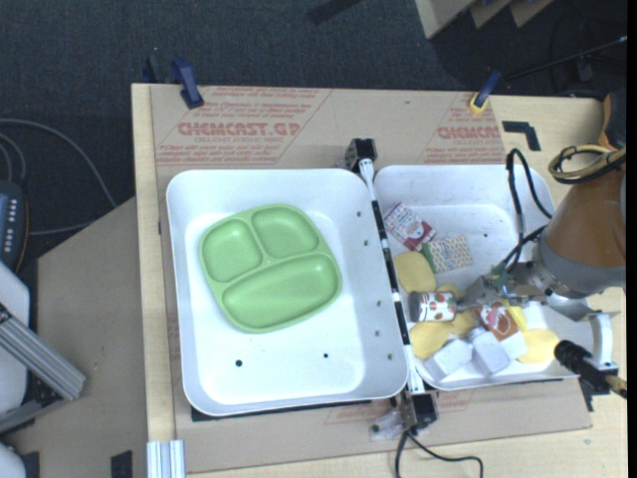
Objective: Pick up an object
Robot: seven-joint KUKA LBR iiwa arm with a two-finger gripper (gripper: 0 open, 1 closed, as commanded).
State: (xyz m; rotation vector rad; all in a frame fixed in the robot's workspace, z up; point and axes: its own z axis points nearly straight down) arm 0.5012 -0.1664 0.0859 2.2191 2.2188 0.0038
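Note:
The right bin (468, 182) holds a jumble of small items. A red and white packet (408, 225) and a patterned packet (451, 252) lie toward the back. A yellow piece (413, 272) lies above a small red and white can (435, 307), which rests on its side. Toward the front are another yellow piece (428, 340), two pale blocks (453, 357) (490, 352) and a red and orange item (498, 319). My gripper (490, 290) is low in the right bin, just right of the can and above the red and orange item. The wrist hides its tip.
The left bin (199, 366) holds a green divided plate (269, 265). The arm's grey body and orange band (589, 229) cover the right bin's right side, with black cables looping above. A yellow item (538, 345) lies at the front right. Blue clamps sit on the bench's back edge.

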